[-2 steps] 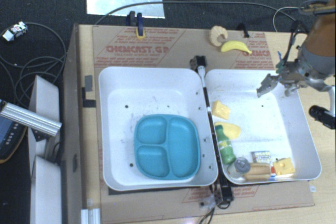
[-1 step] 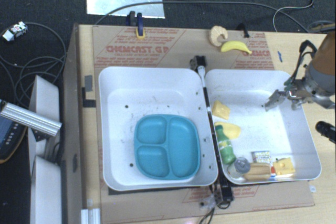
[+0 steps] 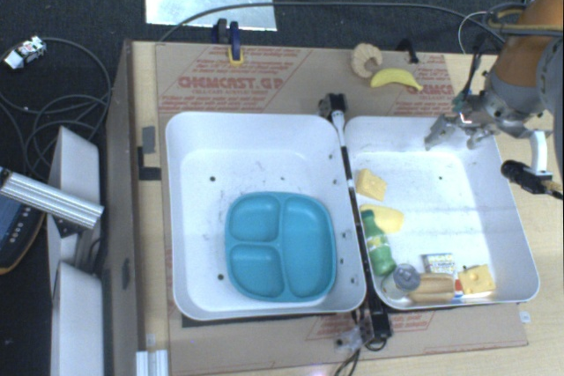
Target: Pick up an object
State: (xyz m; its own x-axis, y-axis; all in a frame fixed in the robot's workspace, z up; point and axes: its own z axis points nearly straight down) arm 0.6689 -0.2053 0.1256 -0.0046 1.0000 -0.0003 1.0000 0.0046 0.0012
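Note:
My gripper [image 3: 452,139] hangs over the far right part of the right bin [image 3: 493,189], its fingers spread open with nothing between them. The objects lie well below it along the bin's left and near sides: a yellow cheese wedge [image 3: 371,185], a yellow piece [image 3: 389,218], a green bottle [image 3: 380,249], a grey round cap [image 3: 405,277], a tan bread roll [image 3: 433,287], a small printed box [image 3: 438,262] and a second cheese block [image 3: 477,279].
The left bin [image 3: 194,163] holds a blue divided plate [image 3: 282,244]. A banana [image 3: 395,79] and a beige ring-shaped toy [image 3: 366,59] lie on the cardboard behind the bins. A black clip [image 3: 335,106] sits where the bins meet.

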